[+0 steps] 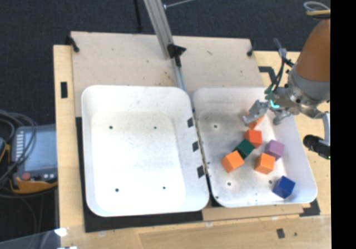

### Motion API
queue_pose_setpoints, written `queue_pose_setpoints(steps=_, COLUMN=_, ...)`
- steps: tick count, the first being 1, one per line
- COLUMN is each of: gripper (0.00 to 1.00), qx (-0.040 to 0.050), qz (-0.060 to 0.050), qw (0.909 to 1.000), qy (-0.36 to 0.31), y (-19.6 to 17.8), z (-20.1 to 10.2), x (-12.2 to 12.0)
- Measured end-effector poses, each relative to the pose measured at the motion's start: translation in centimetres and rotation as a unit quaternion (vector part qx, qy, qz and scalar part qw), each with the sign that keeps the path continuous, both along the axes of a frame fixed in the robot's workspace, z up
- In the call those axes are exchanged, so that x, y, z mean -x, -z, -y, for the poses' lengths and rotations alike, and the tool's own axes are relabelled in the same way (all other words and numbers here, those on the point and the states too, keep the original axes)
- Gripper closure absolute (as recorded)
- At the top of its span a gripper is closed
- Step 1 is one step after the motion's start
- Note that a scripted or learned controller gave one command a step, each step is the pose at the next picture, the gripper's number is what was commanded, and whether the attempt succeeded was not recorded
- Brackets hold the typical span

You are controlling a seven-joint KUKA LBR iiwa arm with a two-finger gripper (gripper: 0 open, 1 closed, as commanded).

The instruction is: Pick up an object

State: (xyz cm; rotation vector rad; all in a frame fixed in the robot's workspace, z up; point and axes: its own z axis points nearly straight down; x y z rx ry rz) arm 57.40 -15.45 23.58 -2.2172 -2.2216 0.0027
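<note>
Presently the gripper (257, 113) hangs low over the right bin (222, 110), just above a cluster of blocks. Whether its jaws are spread or pressed together cannot be told. Below it lie an orange block (255, 136), a green block (245, 149), a purple block (274, 148) and a blue block (284, 186) nearest. The left bin (100, 103) adjoins.

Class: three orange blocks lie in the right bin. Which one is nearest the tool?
The top orange block, just below the tool; the other two lie lower, beyond the green block.

The arm (311, 70) reaches in from the right, hand (257, 113) lowered.
</note>
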Motion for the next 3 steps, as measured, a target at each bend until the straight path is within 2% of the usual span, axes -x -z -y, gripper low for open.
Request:
queue_pose_setpoints(steps=1, gripper=0.00, qx=0.0003, qz=0.002, qw=1.0000, qy=0.000, y=-0.2, z=0.0, x=-0.1)
queue_pose_setpoints(steps=2, gripper=0.00, qx=0.0008, qz=-0.001, qw=1.0000, qy=0.002, y=4.2, z=0.2, x=0.6)
queue_pose_setpoints(steps=3, gripper=0.00, qx=0.0017, qz=0.001, qw=1.0000, qy=0.002, y=9.8, z=0.9, x=1.4)
